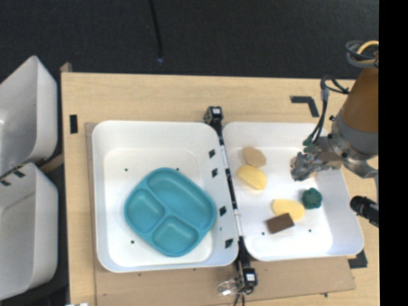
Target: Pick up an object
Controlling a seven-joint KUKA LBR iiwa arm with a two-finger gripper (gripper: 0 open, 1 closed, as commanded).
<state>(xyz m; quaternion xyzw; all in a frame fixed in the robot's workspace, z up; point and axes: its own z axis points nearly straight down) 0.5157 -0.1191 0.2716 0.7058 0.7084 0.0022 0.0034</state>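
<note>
The right bin (322, 244) holds several small items: a tan rounded piece (254, 156), a yellow piece (252, 177), a second yellow piece (288, 208), a brown block (279, 223) and a dark green lump (312, 198). My gripper (303, 167) hangs over the right bin's upper right part, just above the green lump and to the right of the tan and yellow pieces. Nothing is visibly held in it.
A teal divided plate (169, 210) lies in the left bin (108, 171). A clamp-lined divider (226, 183) runs between the bins. The arm (360, 107) comes in from the right above the bench. White containers (25, 139) stand at the far left.
</note>
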